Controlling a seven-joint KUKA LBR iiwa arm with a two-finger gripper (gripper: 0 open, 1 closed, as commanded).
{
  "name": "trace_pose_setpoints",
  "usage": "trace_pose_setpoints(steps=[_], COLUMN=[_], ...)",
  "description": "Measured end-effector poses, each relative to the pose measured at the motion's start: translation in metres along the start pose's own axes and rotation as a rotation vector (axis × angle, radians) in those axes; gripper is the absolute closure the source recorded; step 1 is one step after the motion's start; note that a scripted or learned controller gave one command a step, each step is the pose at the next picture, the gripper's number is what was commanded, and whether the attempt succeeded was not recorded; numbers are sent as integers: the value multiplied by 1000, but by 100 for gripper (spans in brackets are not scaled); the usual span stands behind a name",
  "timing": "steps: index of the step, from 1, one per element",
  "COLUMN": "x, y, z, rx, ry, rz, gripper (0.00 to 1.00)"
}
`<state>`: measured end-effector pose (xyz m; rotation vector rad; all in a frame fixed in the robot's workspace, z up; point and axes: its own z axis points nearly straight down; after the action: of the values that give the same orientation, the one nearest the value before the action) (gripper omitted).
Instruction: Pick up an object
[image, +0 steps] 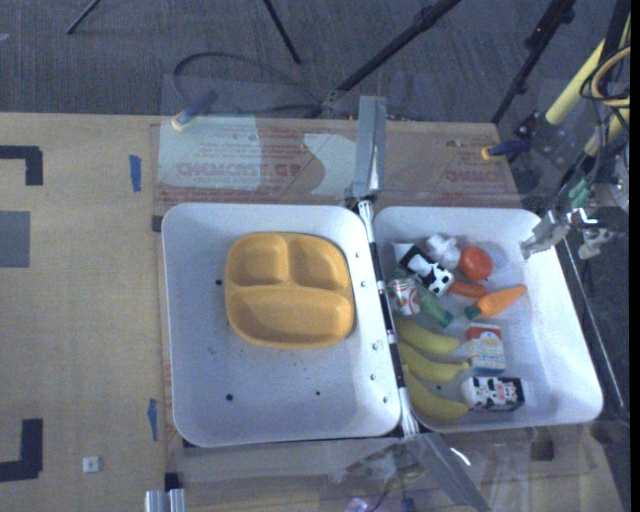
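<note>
Apparently carrot (498, 299) lies lengthwise, tip upper-right (right bin (560, 345)).

Faint reddish block lettering runs across the clear plastic sheet (255, 160) lying on the bench (80, 300) at twelve o'clock of the left bin (195, 400), too washed out to spell with any certainty; a similar reddish line sits on the cardboard (470, 172) at twelve o'clock of the right bin (560, 340), equally unreadable; the small cartons (488, 348) in the right bin carry coloured printing, too small to read; no word or number can be read for sure.
</note>
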<state>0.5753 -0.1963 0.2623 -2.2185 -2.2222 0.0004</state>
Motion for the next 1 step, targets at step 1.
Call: trace_pose_setpoints(steps=[1], x=[-27], y=[-40], z=[-93], rx=[-3], ry=[-3], rz=[72], gripper=[0])
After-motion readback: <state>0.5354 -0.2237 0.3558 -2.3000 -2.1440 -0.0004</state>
